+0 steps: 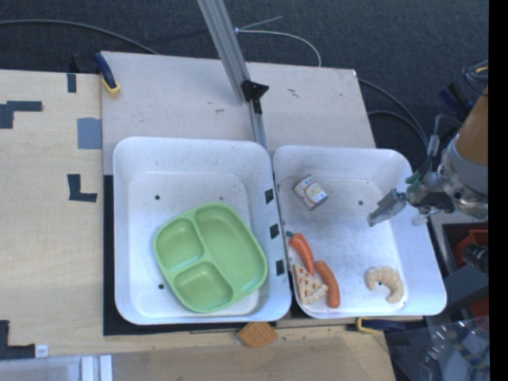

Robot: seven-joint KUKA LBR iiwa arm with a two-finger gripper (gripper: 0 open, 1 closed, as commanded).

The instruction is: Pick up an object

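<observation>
The right bin (397, 161) holds a small white can with a label (310, 191) at its upper left. An orange carrot (301, 252), a red-orange sausage (328, 282) and a waffle piece (308, 286) lie along its lower left. A pale shrimp-shaped piece (386, 282) lies at its lower right. My gripper (401, 212) hangs over the bin's right side, above the shrimp piece and right of the can. It is open, with nothing between its fingers.
The left bin (127, 213) holds a green divided plate (210, 256). A brown round biscuit (255, 334) lies on the bench just below the bins. A slanted metal pole (230, 46) reaches down to the bins' shared top edge.
</observation>
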